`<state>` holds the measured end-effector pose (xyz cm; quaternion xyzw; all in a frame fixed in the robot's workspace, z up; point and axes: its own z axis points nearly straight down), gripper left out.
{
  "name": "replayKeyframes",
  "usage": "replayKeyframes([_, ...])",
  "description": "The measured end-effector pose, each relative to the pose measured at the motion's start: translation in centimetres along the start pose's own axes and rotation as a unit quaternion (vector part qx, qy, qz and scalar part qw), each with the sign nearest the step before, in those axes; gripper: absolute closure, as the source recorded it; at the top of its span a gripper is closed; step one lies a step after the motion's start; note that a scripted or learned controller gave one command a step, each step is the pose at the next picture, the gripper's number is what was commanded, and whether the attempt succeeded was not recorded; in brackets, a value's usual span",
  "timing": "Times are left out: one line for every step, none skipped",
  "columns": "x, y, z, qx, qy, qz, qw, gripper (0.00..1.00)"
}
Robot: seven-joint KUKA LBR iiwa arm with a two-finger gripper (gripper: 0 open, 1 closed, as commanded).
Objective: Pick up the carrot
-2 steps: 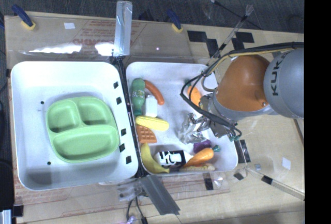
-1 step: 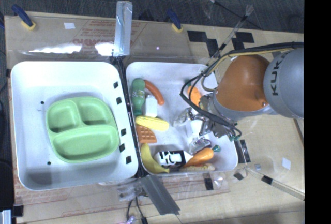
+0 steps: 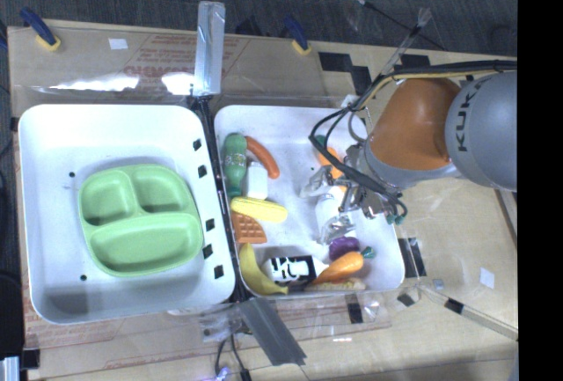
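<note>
The carrot point(image 3: 339, 267), orange with a green top, lies near the front right corner of the right bin point(image 3: 290, 120), its tip pointing left toward a black and white item point(image 3: 290, 267). My gripper point(image 3: 325, 203) hangs over the middle right of that bin, a little behind the carrot and apart from it. It is open, with nothing between its fingers. A purple eggplant point(image 3: 345, 243) sits between the gripper and the carrot.
The right bin also holds a banana point(image 3: 253, 272), a waffle point(image 3: 249, 231), a corn cob point(image 3: 259, 210), a green vegetable point(image 3: 235, 161) and an orange sausage-like piece point(image 3: 264, 157). A green divided plate point(image 3: 139, 216) sits in the left bin point(image 3: 53, 133).
</note>
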<state>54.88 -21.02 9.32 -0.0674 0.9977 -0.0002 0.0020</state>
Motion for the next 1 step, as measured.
replayKeyframes([4.87,1.12,-0.55,0.002,-0.010,-0.064,0.9979,0.00])
